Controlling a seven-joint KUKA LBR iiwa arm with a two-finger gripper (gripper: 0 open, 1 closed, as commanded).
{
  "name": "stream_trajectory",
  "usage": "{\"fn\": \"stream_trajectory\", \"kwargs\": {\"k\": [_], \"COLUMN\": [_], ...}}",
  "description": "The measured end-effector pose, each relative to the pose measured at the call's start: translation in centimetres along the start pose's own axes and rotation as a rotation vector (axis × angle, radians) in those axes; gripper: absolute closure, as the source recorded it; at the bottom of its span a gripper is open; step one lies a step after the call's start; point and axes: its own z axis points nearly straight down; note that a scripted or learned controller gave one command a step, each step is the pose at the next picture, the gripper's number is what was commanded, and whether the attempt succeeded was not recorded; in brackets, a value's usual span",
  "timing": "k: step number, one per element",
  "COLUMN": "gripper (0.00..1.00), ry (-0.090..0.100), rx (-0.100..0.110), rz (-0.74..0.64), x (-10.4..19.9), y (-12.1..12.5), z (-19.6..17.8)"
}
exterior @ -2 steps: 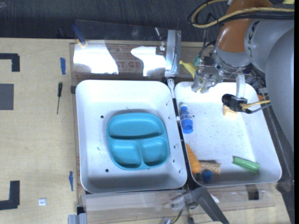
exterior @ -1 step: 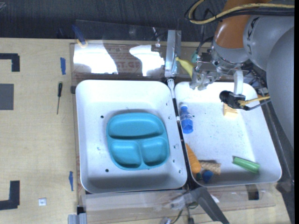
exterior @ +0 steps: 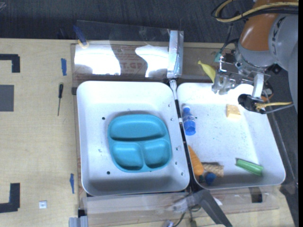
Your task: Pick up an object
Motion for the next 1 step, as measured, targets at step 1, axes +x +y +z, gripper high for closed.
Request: {"fn": "stream_trajectory", "kwargs": {"k": [1], "gripper": [1.0], "ry": [-0.002], "rx": [0.006], "rz": [-0.027], "x": [-6.47], "y": [-3.01], "z": [3.99]}}
